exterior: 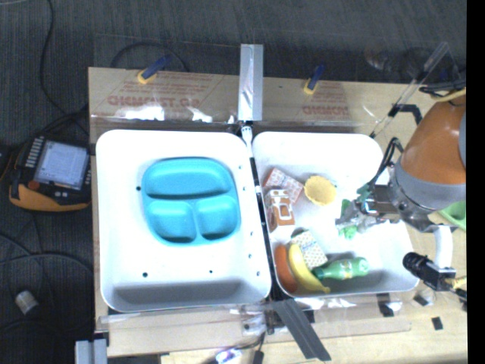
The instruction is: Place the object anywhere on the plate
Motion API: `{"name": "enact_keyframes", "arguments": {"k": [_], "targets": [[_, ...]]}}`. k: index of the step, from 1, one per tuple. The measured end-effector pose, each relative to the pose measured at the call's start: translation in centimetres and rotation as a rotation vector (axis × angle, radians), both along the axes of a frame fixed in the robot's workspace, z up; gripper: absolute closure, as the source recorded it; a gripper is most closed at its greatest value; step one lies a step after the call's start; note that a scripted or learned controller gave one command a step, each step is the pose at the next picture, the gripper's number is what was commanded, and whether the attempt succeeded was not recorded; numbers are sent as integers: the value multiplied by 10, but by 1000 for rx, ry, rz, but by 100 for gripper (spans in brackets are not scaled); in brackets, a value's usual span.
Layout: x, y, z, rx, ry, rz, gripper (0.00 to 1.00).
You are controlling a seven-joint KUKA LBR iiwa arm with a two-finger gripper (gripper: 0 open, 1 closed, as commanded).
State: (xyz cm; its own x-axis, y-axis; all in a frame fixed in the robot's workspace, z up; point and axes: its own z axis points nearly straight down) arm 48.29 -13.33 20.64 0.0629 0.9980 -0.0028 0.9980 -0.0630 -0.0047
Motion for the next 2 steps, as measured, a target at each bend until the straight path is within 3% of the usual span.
{"name": "enact_keyframes", "arguments": {"k": [1, 2], "targets": [[0, 54, 8, 2, 0, 29, 100], [65, 135, 37, 1, -1, 206, 100]]}}
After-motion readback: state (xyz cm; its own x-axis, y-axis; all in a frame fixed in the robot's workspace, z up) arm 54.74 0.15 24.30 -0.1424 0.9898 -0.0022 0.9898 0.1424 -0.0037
